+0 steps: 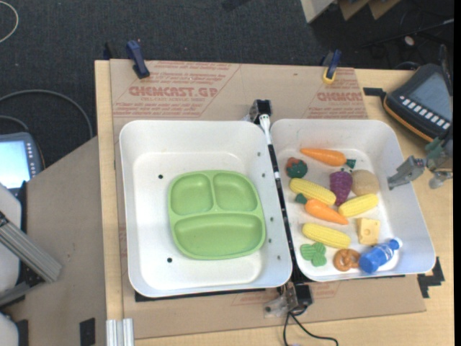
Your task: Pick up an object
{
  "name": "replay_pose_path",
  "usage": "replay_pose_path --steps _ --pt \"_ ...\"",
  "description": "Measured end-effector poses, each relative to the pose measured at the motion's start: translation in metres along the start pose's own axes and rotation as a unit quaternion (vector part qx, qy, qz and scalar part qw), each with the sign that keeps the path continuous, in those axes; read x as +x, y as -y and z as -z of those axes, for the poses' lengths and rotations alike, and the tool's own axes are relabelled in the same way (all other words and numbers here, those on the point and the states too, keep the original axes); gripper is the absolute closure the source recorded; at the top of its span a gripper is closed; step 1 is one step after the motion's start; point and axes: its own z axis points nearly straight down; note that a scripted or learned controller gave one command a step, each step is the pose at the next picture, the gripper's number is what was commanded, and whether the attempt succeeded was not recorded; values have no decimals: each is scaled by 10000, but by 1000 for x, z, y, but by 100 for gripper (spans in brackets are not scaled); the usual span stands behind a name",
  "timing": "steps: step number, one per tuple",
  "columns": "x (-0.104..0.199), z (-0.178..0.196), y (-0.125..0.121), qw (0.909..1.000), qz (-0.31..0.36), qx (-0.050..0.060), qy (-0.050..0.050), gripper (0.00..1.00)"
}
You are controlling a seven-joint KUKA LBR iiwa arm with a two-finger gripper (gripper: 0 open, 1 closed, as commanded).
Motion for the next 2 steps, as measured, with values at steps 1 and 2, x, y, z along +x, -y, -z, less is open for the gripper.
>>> replay_pose_path --steps 1,2 --pt "36 -165 29 10000 -1 79 -35 0" --pt "77 -172 -29 9999 14 -108 62 0"
